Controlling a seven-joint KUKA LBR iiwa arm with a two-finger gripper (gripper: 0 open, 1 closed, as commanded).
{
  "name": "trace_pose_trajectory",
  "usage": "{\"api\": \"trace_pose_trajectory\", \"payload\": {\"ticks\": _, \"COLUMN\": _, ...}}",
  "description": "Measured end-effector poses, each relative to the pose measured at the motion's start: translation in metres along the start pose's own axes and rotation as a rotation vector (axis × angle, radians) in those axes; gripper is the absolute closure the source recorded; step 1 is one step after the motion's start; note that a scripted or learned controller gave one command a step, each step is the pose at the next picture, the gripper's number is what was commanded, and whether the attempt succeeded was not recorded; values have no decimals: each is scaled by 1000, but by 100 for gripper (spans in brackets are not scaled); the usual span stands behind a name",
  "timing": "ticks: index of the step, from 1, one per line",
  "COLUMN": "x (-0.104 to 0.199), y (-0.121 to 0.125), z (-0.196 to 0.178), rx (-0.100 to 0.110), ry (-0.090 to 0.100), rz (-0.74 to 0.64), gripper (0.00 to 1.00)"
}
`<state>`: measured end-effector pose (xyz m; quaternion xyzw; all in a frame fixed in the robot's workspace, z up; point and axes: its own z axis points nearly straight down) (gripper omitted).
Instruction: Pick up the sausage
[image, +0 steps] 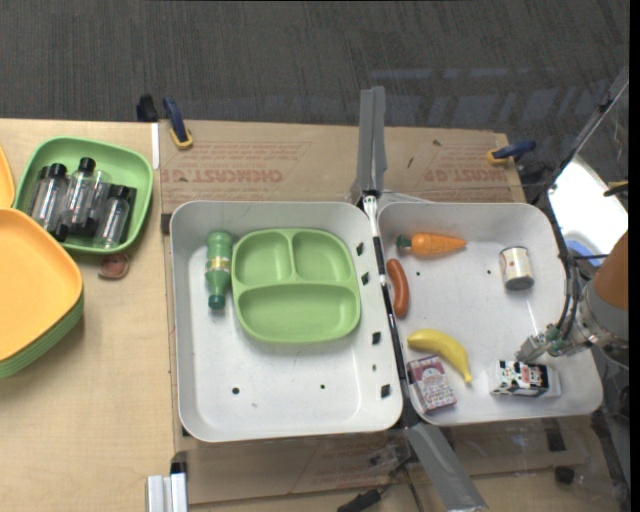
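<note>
Sausage (400, 287): lying in the right bin (480, 215), close against its left wall, long axis running up and down the view, just below the orange carrot (435, 243) and above the banana (443, 351). Probably a light plastic toy, smooth, stiff and rounded, so liable to roll or squirt out of a pinch taken off centre. Best taken across the narrow middle, approach from above, one side close to the bin wall and so short of room there. Hand (540, 347) low at the far right of the same bin, well apart from the sausage, just above a small printed box (521, 378); cannot tell whether spread or closed, nothing seen held. Also in that bin: a silver can (516, 267) and a card pack (432, 385). Left bin (270, 400) bearing a green divided plate (296, 285) and a green bottle (218, 268). Reach not yet begun, by the look of it.
</note>
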<state>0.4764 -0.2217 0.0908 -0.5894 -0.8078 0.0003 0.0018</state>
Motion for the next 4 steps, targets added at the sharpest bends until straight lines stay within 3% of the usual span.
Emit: {"api": "trace_pose_trajectory", "payload": {"ticks": 4, "x": -2, "y": 1, "z": -2, "rx": -5, "ry": -3, "rz": 278, "gripper": 100}}
